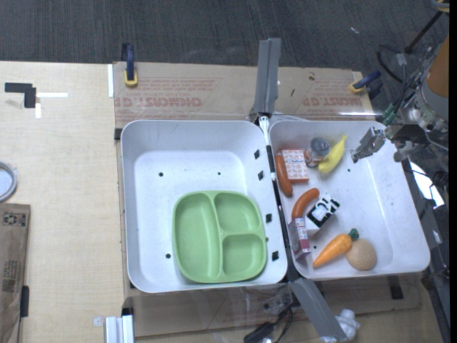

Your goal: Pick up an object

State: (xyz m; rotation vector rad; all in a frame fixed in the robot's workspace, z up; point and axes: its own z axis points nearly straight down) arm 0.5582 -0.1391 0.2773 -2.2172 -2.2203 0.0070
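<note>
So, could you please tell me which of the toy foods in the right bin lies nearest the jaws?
The banana, yellow, at the bin's far side beside the can; the others lie farther off.

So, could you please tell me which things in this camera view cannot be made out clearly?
- Gripper: small and blurred in the camera view; its state is unreadable.
- Arm: cut off by the right edge above the wrist.
- Small can: label too small to read; the banana hides part of it.
- Black-and-white object: too small to identify.
- Flat packet against the right bin's wall: print illegible.
</note>
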